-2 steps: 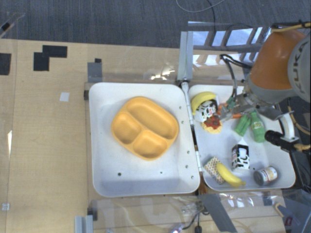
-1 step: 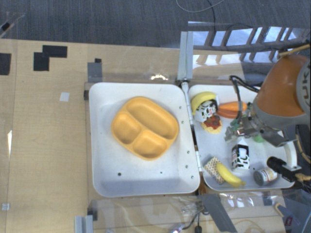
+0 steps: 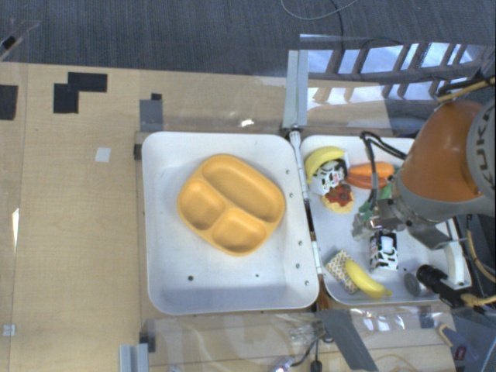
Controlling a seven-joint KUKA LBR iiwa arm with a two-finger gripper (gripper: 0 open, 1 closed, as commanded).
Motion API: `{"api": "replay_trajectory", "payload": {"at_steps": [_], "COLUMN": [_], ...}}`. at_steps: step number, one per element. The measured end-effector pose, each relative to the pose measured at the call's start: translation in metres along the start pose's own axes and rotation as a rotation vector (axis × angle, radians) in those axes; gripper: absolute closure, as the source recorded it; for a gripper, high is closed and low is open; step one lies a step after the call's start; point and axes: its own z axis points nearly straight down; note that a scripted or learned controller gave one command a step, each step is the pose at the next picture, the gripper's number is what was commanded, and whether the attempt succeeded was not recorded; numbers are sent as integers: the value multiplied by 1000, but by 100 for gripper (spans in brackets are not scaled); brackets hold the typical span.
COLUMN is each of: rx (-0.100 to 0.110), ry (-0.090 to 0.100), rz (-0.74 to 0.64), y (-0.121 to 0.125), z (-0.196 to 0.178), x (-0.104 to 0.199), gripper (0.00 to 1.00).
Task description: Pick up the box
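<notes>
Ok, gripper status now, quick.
Gripper: over the right bin, right at the black-and-white box; open or shut cannot be told, and no hold on the box is visible.

Sectioned plate (image 3: 231,204) in left bin (image 3: 167,285), box (image 3: 383,252) in right bin (image 3: 333,284), banana (image 3: 364,279) just left of box

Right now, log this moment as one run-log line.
gripper: at top of box, grasp unconfirmed | box: in right bin, near banana | left bin: yellow plate
</notes>
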Motion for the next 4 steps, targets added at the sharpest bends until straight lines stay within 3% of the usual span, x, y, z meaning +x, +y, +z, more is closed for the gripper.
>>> {"api": "replay_trajectory", "payload": {"at_steps": [1, 2, 3, 4], "rx": [-5, -4, -3, -3], "ry": [-1, -2, -2, -1], "rz": [113, 27, -24, 479], "y": [38, 94, 190, 186], "z": [-173, -207, -237, -250], "x": [35, 36, 41, 10], "gripper": [100, 100, 100, 100]}}
